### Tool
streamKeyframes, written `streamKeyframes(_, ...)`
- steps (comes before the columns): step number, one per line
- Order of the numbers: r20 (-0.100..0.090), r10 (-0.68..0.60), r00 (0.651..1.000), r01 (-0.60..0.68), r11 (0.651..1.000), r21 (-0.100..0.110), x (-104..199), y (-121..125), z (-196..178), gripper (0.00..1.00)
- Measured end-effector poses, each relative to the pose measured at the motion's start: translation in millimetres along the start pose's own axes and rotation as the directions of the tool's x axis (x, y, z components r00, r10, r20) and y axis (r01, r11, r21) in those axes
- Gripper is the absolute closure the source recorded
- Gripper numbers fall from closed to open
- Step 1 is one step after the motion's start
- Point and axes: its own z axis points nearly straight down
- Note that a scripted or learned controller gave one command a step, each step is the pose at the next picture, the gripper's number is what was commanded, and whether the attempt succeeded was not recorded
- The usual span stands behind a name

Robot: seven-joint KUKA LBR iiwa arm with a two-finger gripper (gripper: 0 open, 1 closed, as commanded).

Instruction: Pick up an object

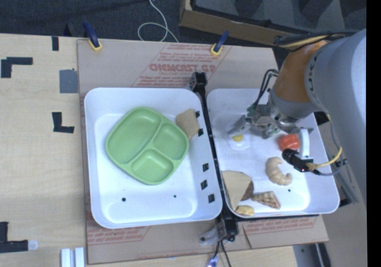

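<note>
White right bin (321,203) under the gripper (257,124), whose claw state I cannot tell. Just left of it lies a small yellow-and-white piece (239,139); red piece (289,140), croissant (277,170) and tan wedge (236,183) crowd nearby. Green divided plate (147,145) sits in the left bin (101,200).

bench (36,158) | cardboard sheet (131,63) | two white bins (95,140) on top

The divided plate (148,145) lies in the left bin (95,140); the croissant (277,171) in the right bin (324,197).
</note>
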Motion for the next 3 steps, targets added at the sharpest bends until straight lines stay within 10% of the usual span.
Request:
streamKeyframes(1, -0.001, -0.007, 1.000, 0.007, 1.000, -0.001, 41.1, 33.1, 1.0, 0.00)
streamKeyframes(3, 0.000, -0.004, 1.000, 0.004, 1.000, -0.002, 40.4, -19.8, 0.2, 0.00)
